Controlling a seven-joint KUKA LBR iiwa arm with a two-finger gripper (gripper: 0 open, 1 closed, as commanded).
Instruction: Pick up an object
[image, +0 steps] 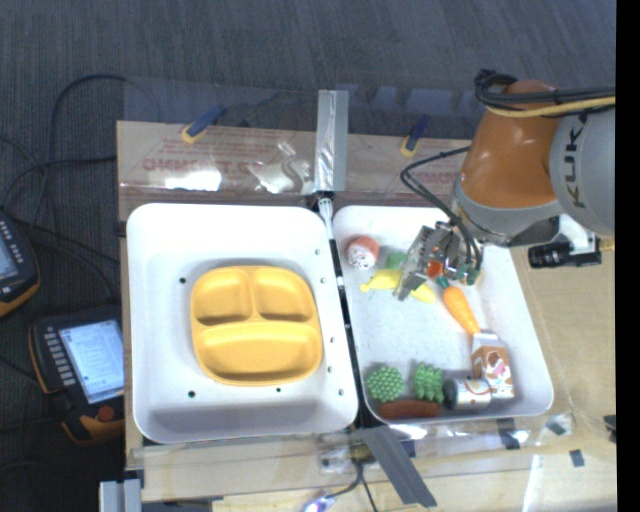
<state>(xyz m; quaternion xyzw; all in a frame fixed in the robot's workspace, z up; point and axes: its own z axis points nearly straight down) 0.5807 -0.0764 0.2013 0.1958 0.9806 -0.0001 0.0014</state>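
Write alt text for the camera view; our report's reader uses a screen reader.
A robot gripper hangs over the right white bin of toy food, above a carrot and a yellow piece. The left bin holds a yellow divided tray.

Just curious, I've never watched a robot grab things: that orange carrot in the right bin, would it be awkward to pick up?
Probably a little. The carrot tapers to a point and looks smooth like moulded plastic, so it might slip out toward its thin end. Its rounded shape suggests it could roll if nudged sideways. It looks stiff and probably light for its size.
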